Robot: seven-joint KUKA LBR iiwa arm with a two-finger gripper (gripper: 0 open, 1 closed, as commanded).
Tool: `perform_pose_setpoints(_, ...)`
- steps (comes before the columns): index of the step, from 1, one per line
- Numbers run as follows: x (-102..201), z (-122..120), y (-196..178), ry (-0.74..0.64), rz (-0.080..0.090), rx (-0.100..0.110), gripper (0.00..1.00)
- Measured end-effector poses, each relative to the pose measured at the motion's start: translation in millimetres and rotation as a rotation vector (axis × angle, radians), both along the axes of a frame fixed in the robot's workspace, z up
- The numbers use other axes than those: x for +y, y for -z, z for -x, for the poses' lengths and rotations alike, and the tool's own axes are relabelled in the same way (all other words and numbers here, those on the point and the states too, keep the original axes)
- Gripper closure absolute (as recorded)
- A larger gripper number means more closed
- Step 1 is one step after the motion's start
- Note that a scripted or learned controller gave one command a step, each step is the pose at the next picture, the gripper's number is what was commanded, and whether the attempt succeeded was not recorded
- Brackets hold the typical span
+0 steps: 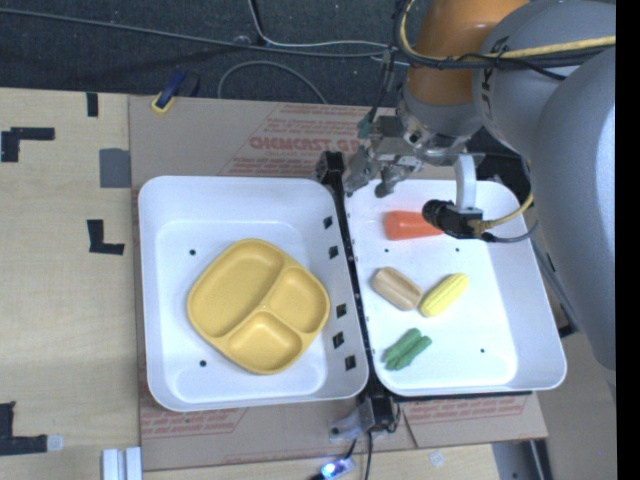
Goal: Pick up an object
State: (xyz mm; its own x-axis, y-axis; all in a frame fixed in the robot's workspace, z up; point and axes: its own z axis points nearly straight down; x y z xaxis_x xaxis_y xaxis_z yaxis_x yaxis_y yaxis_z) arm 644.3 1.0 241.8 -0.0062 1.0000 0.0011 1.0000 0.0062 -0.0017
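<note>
Across the middle of the frame, two shallow white plastic bins are sitting side by side on a sheet of brown printed cardboard [290, 138], which is lying on a pale wooden bench [60, 268] marked with dark tape pieces. Dark carpet-like flooring [150, 18] with a thin cable is running along the top of the frame. The left white bin [165, 208] is holding a yellow plastic divided plate [258, 305] at its centre. The right white bin [520, 353] is holding four toy foods: an orange carrot-shaped piece [408, 226] near its upper part, a tan bread-roll-shaped piece [396, 288] and a yellow corn-cob-shaped piece [443, 294] just beside each other in the middle, and a green pea-pod-shaped piece [407, 349] lower down.

From the upper right, the grey arm with its orange band [460, 28] is reaching in, and its two-finger gripper [380, 173] is hanging over the upper left corner of the right bin, near the divide between the bins. Its fingers are too cluttered to read, so I cannot tell whether they are spread or pressed together. The carrot piece is lying just below and right of the gripper, the other foods lower in the frame.
</note>
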Motion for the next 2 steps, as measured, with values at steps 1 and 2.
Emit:
perform_pose_setpoints(1, 47, -4, -1, 0.001, 0.000, 0.000, 1.00)
perform_pose_setpoints(2, 90, -14, 8, 0.001, 0.001, 0.000, 1.00)
